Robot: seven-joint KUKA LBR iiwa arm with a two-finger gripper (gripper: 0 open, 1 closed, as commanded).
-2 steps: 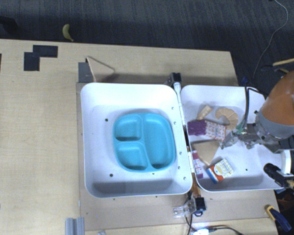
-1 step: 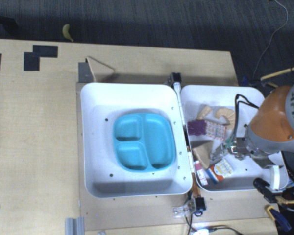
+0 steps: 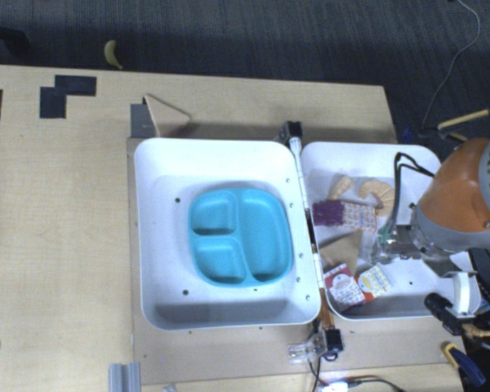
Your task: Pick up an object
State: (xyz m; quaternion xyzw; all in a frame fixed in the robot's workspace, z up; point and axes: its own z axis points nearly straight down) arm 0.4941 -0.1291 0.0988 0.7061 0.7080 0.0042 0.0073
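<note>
— What does the bench look like?

— A pale wooden bench top (image 3: 57, 243) with black tape patches near its far left edge, on a dark carpeted floor (image 3: 229, 23). A few small yellowish scraps lie on that carpet.

— And the bins?

— Two white bins sit side by side. The left bin (image 3: 159, 219) holds a blue divided tray (image 3: 238, 235). The right bin (image 3: 408, 296) holds a heap of small objects (image 3: 355, 219): a purple piece, tan pieces, red-and-white packets.

— The arm?

— The arm (image 3: 465, 198) reaches in from the right, over the right bin. Its gripper (image 3: 385, 247) sits low among the objects; I cannot tell whether it is apart or together, or clamped on anything.
</note>
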